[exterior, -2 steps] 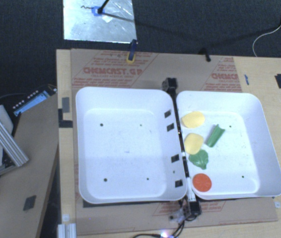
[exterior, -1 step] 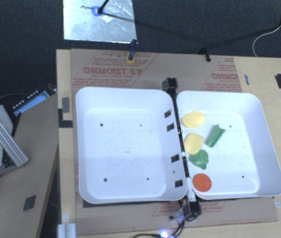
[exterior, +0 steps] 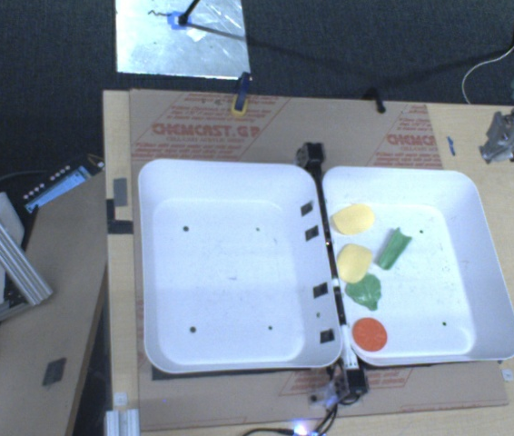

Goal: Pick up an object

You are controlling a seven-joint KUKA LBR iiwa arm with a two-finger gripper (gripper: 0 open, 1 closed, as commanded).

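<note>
The right bin (exterior: 475,243) holds several small objects near its left wall. A yellow rounded piece (exterior: 353,218) lies furthest back, with a second yellow piece (exterior: 354,262) just in front of it. A green oblong block (exterior: 392,249) lies tilted to their right. A flat green shape (exterior: 364,290) touches the second yellow piece from the front. An orange disc (exterior: 370,334) sits in the bin's front left corner.
The left bin (exterior: 230,262) stands beside the right one, joined to it by a black clipped divider (exterior: 322,252). A grey metal part (exterior: 509,139) juts in at the upper right edge, beyond the right bin. A cardboard sheet (exterior: 266,125) lies under both bins.
</note>
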